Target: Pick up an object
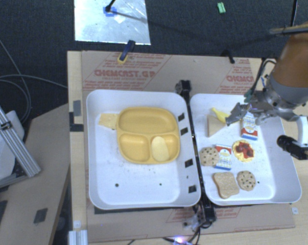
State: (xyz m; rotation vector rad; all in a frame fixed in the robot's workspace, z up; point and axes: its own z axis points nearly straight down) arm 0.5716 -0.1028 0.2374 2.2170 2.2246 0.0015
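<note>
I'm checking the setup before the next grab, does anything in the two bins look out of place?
One oddity: a pale yellow flat piece in the left bin sits half-tucked under the yellow divided tray's left edge. The right bin's food items lie loosely scattered.

— What's in the left bin (pixel 100 188)?
— A yellow divided tray (pixel 143 131), a pale oval piece (pixel 160 148) in one compartment, a flat yellowish slice (pixel 108 120) touching the tray's left edge.
— And the right bin (pixel 281 188)?
— Two cookies (pixel 209 155), a toast slice (pixel 226 184), small cartons (pixel 223 156), a round sauced piece (pixel 243 150). The gripper (pixel 248 112) hangs over its upper part, just above a carton (pixel 249 126).
</note>
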